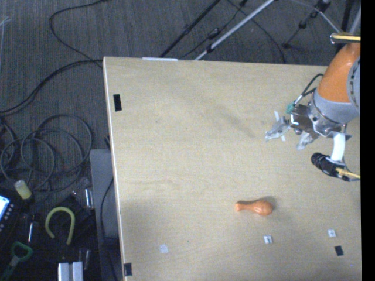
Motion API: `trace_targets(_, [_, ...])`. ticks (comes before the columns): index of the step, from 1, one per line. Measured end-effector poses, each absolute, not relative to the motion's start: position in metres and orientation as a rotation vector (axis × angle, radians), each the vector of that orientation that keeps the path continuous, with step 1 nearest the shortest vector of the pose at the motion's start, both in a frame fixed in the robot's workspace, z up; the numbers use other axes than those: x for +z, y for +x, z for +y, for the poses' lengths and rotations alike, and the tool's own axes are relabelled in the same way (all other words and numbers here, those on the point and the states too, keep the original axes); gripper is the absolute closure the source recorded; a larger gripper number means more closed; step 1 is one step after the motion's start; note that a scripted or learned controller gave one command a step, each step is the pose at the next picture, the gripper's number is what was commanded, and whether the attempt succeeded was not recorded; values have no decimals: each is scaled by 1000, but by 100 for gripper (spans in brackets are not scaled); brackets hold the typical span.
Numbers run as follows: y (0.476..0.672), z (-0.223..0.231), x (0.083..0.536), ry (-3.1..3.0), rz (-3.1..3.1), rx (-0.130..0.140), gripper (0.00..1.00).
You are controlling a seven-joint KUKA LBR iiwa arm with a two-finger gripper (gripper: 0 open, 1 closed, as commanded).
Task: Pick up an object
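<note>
While cables [47, 151] sprawl over grey carpet, the tool [286, 130] – fingers spread, empty – hovers above the tan board [193, 157].

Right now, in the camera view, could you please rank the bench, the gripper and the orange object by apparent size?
1. Bench, by far the largest.
2. Gripper.
3. Orange object, though close to the gripper in apparent size, so that order is unsure.

lab | cables [47, 151] on carpet | light stands [252, 10] | wooden bench [193, 133]
</note>
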State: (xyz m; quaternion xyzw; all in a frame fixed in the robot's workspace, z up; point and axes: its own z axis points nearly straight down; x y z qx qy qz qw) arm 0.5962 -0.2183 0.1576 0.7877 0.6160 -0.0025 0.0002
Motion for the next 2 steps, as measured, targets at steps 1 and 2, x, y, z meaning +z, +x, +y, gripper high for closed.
trace_targets(1, [637,-207,83,2176,2265,-6,0])
trace_targets(2, [668,-162,84,2059,2370,-5,0])
